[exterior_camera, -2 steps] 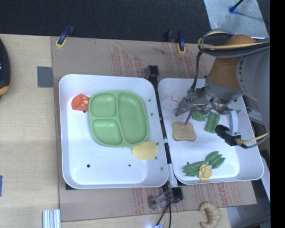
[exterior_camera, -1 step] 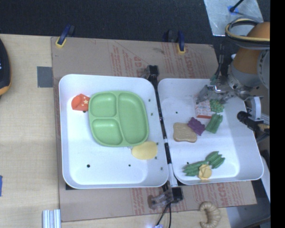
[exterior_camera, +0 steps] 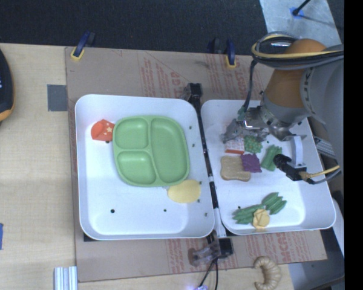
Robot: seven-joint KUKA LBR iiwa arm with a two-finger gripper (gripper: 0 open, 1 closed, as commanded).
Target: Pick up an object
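Note:
My gripper (exterior_camera: 239,133) hangs low over the back of the right bin (exterior_camera: 317,213), just above a cluster of toy food. Under and beside it lie a small green piece (exterior_camera: 252,144), a purple piece (exterior_camera: 250,162), a tan bread slice (exterior_camera: 233,168) and a green pod (exterior_camera: 270,156). A thin red-and-white bit (exterior_camera: 232,151) lies just below the gripper. Nearer the front of that bin rest green pea pods (exterior_camera: 258,209) with a yellow piece (exterior_camera: 261,219) on them. Nothing is visibly held.
The left bin (exterior_camera: 97,213) holds a green divided plate (exterior_camera: 151,150), a red toy (exterior_camera: 102,130) at its back left and a yellow piece (exterior_camera: 184,191) by the plate's front right corner. A tan curled object (exterior_camera: 268,272) lies on the bench in front of the bins.

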